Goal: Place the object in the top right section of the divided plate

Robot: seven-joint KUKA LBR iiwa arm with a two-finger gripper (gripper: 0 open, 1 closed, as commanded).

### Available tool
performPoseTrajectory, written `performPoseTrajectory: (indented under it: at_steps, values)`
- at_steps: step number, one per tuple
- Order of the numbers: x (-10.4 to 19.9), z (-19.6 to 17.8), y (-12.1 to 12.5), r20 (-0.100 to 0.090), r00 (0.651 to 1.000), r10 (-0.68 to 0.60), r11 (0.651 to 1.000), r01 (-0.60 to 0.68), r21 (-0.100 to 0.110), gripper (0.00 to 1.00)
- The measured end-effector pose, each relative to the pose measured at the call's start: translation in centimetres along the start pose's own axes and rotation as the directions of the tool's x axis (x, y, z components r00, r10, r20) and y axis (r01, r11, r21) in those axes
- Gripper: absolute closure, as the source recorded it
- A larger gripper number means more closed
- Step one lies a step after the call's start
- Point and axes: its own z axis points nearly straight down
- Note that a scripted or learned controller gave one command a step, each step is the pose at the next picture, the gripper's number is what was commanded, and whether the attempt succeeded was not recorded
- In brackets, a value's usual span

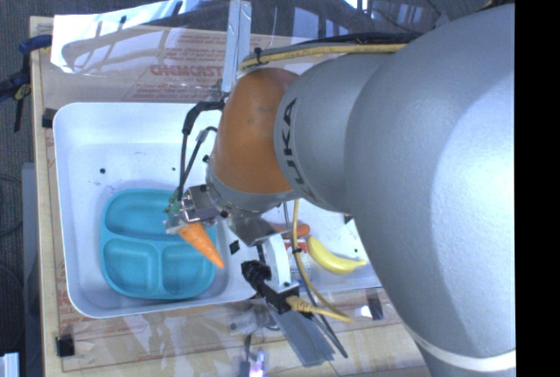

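We cannot see the gripper's fingertips; the arm's bulk and its orange band cover the wrist, so whether anything is clasped stays unclear to us. The carrot's green top end is tucked under the wrist hardware, and we cannot tell whether the carrot touches the blue plate or hangs above it. The plate's upper right corner is hidden behind the wrist. The right bin is almost wholly covered by the arm. The banana shows only partly, one end hidden. An orange-red thing beside it is too little exposed to name.
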Motion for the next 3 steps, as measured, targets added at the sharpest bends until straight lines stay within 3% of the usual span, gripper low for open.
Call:
performPoseTrajectory:
  at_steps: [1,2,3]
  values:
    - [-2.3,-0.8,4.1,0.001,0.993,-0.114,0.993,0.114,-0.005,1.0]
    - [3.3,-6.8,1.0,0.0,0.998,0.063,0.998,-0.063,-0.006,1.0]
    - [-1.6,-8.2,-0.2,0.0,0.996,-0.089,0.996,0.089,-0.004,1.0]
